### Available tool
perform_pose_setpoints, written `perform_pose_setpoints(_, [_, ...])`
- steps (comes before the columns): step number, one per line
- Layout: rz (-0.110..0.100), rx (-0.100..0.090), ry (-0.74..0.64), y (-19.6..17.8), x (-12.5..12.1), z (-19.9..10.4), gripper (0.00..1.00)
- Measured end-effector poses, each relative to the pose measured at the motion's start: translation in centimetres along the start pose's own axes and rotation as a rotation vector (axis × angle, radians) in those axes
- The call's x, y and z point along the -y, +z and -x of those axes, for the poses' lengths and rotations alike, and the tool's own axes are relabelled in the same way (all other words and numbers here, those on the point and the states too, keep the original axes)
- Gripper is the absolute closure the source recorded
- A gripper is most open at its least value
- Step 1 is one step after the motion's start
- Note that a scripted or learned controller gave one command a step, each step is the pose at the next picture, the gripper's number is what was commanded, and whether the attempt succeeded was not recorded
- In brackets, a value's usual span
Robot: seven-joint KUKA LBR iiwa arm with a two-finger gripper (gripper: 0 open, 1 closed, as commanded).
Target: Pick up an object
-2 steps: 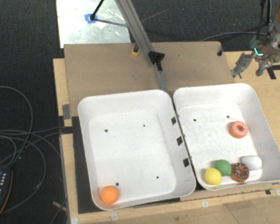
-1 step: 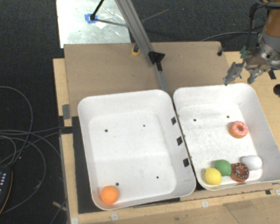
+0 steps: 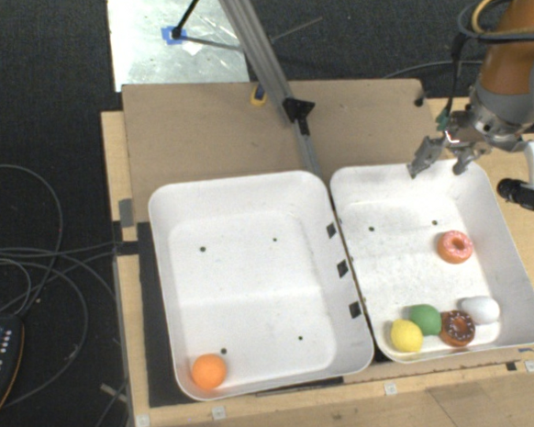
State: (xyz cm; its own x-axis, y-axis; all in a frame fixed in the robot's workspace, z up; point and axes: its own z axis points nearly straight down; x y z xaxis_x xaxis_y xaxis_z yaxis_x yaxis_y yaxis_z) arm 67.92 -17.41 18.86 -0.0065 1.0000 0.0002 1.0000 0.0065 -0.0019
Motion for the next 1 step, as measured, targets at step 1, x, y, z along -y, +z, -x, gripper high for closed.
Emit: perform_pose_setpoints(1, [0.0,0.0,0.0,4.51,-0.56,-0.57,0.0])
